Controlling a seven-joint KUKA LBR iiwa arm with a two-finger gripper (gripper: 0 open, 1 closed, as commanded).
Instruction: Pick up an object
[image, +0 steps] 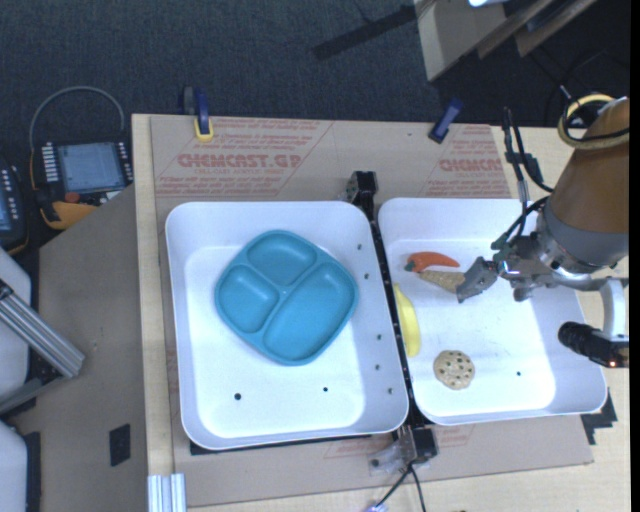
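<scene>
The pick is not yet made, by the look of it: the grey two-finger pincer (497, 277) hangs low in the right-hand shallow white plastic bin (570, 395), with nothing visibly caught between its fingers. One dark finger points left toward the toys; whether the pair is spread or pressed together cannot be told from this slanted view. Closest to that finger lies a pale tan cone-shaped piece (440, 281), just beside its tip and possibly touching it, though contact is not clear. Directly above the cone rests an orange carrot-shaped toy with a green end (433, 261), smooth and tapered. A yellow banana-shaped toy (407, 318) curves along the bin's left wall, glossy and slender, and a round tan cookie dotted with dark chips (454, 369) sits flat near the front, well apart from the pincer. Any of these would serve as the object; the cone seems the likeliest target, and closing on it and lifting all remain to be done. The left-hand white bin (190, 300) holds a teal moulded plate with three compartments (286, 296), matte and rounded at its corners. Both bins stand on the table, a brown board printed with red lettering (250, 150).
</scene>
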